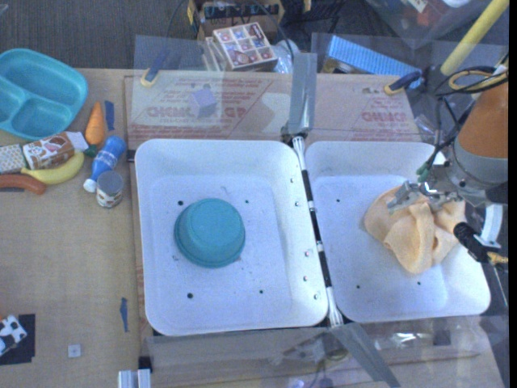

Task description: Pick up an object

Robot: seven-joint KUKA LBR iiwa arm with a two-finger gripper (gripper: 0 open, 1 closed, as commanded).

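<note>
A crumpled yellow-orange cloth [408,229] lies in the right white bin [355,281], toward its right side. My gripper [422,191] reaches in from the right and sits low over the cloth's upper edge, touching or nearly touching the fabric. The grey wrist with its orange band [485,128] rises above it and hides the cloth's far right part. A teal bowl [210,231] rests upside down in the middle of the left white bin [161,168], far from the gripper.
Left of the bins, on the bench, are a blue divided tray [36,91], a banana [55,170], a carrot [96,124], a small blue bottle [105,162] and a can [110,189]. Boxes and cables crowd the back edge.
</note>
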